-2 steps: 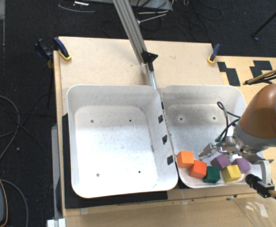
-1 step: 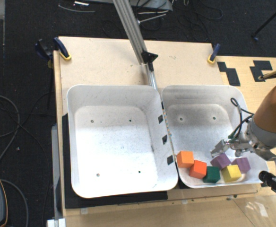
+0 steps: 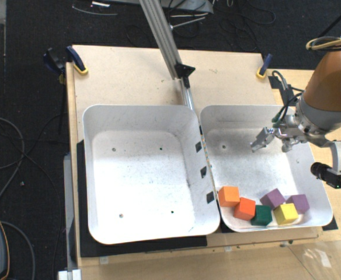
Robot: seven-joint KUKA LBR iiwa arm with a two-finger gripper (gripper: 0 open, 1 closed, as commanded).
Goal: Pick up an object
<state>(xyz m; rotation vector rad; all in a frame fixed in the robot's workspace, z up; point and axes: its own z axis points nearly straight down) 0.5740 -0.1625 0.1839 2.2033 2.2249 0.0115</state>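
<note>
You've got the gripper (image 3: 274,139) hanging over the upper middle of the right bin (image 3: 240,118), jaws spread apart with nothing between them. That's bare floor under it, so no pick from there.

All the candidates sit clustered along the bin's near edge, well apart from the gripper: orange cube (image 3: 229,195), red-orange cube (image 3: 245,207), green cube (image 3: 263,215), yellow cube (image 3: 285,213) and two purple cubes (image 3: 272,198) (image 3: 299,202). They're touching or just beside each other, probably because the sloped wall crowds them together. My read: the orange one at the cluster's left end gives the fingers most room. The left bin (image 3: 100,121) holds no blocks.
</note>
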